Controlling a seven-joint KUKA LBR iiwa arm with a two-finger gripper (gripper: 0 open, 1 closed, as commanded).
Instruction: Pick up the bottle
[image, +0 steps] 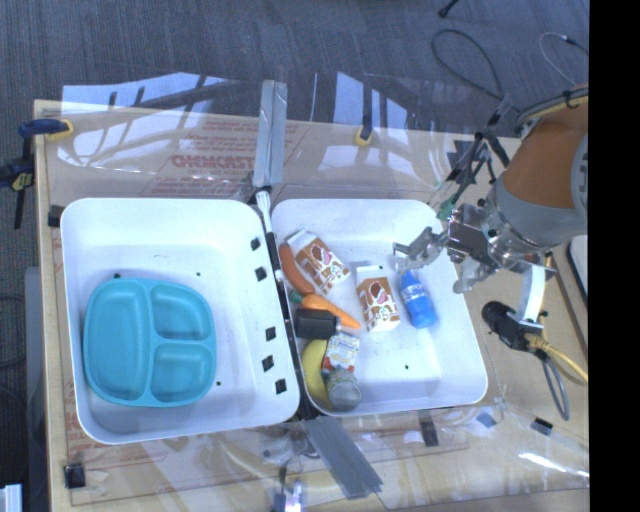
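A small blue bottle (419, 303) with a pale cap lies on the floor of the right bin (455, 375), near its right wall and next to a brown-and-white carton (378, 302). My gripper (438, 265) hangs just above and to the right of the bottle, over the bin's right rim. Its fingers are spread open with nothing between them. One fingertip (411, 248) sits just above the bottle's cap end.
The right bin also holds a second carton (318, 262), a carrot (332, 310), a hot dog (290, 270), a black block (313, 324), a banana (315, 368) and a labelled jar (342, 372). A blue divided plate (150, 340) lies in the left bin (150, 225). Cables (530, 335) trail right of the bins.
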